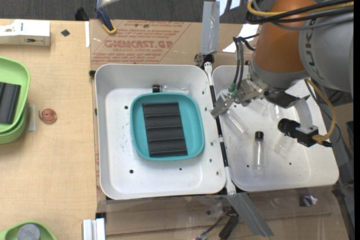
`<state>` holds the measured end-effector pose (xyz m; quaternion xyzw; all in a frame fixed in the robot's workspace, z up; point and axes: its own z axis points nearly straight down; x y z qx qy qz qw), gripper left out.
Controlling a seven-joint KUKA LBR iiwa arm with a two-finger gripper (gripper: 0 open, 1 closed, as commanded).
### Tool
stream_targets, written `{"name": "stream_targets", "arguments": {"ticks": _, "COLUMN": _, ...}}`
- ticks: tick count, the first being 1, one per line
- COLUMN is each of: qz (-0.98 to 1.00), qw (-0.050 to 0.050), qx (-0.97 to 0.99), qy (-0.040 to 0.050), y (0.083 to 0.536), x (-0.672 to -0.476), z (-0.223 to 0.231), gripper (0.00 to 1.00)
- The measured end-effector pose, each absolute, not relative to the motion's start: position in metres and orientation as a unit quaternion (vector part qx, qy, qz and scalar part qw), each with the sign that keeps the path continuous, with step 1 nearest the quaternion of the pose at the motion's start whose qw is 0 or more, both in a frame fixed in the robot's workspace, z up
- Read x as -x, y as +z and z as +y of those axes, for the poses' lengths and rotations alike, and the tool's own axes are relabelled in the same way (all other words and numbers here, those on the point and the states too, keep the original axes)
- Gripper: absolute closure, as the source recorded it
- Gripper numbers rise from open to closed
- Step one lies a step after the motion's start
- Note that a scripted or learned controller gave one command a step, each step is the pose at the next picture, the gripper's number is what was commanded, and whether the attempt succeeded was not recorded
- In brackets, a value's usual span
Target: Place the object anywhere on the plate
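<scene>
Arm (304,36): reaches in from frame right, bent over the right bin (292,177).
Gripper (224,105): at the bins' shared wall; finger state cannot be told.
Cardboard (140,42): reads roughly "GHMCAST.GP".

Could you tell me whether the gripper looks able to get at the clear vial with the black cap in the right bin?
Probably yes: the vial lies apart from other things on the right bin floor, uncovered, and the gripper hangs just up-left of it.

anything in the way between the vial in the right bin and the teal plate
Only the bin walls. The vial lies in the right bin, and the plate sits in the left bin, so the two raised rims where the bins meet lie between them. The hand hangs right above that divide. A black ridged insert covers the plate's middle.
</scene>
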<state>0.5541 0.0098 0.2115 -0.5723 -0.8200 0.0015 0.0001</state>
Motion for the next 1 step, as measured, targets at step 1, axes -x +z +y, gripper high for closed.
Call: {"name": "stream_targets", "arguments": {"ticks": 1, "qz": -0.814, "qw": 0.000, "qx": 0.581, "qy": 0.0015, "y": 0.2810, "x": -0.5755, "z": 0.0451, "gripper": 0.00}}
